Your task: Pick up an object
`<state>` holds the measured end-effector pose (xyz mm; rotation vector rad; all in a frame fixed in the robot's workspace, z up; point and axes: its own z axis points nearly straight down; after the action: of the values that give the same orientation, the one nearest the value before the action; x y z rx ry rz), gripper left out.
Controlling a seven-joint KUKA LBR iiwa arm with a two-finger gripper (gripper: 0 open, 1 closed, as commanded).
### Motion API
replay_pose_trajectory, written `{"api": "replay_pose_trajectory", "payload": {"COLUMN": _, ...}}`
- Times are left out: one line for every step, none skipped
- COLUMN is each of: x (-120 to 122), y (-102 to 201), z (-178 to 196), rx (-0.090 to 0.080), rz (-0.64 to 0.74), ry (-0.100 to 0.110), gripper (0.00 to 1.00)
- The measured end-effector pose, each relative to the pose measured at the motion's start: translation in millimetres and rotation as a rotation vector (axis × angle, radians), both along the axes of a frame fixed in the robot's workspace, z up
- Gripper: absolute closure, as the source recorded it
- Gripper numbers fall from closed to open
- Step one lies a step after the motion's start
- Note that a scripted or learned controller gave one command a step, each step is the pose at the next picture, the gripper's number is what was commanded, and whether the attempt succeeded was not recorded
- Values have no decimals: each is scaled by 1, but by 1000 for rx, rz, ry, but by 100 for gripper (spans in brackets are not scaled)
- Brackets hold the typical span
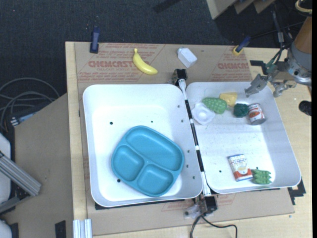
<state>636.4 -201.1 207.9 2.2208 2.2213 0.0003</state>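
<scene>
End effector (261,83) sits at the far right corner of the right bin (277,148), above its rim, fingers spread and nothing between them; wrist and grey arm (302,63) come in from the right edge; position reads as a hover ahead of a descent, not a grasp. Nearest candidates lie just below it in the bin's far end: a small can with red label (255,114) on its side, a dark green lump (241,110) touching or just beside the can, a yellow piece (229,98), a light green knobbly toy (214,105), a white cup-like item (202,115) against the divider; these crowd each other, so a clean pinch on one likely nudges a neighbour; the can looks the most exposed on its right side. Near end of the same bin: a small carton with orange print (238,166) and a green toy (261,176) touching it, well apart from the cluster. Left bin (99,113) holds a blue compartment tray (147,160), too broad for a finger grasp, I judge. On the surface (74,133) beyond the bins: a banana (143,63) and a white block (187,57), outside the working area.
</scene>
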Motion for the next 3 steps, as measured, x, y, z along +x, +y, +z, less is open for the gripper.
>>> {"api": "replay_pose_trajectory", "payload": {"x": 15, "y": -9, "z": -118, "rx": 2, "rz": 1, "ry": 4, "gripper": 0}}
{"api": "replay_pose_trajectory", "payload": {"x": -15, "y": -10, "z": -123, "rx": 2, "rz": 1, "ry": 2, "gripper": 0}}
{"api": "replay_pose_trajectory", "payload": {"x": -15, "y": -10, "z": -113, "rx": 0, "rz": 1, "ry": 0, "gripper": 100}}
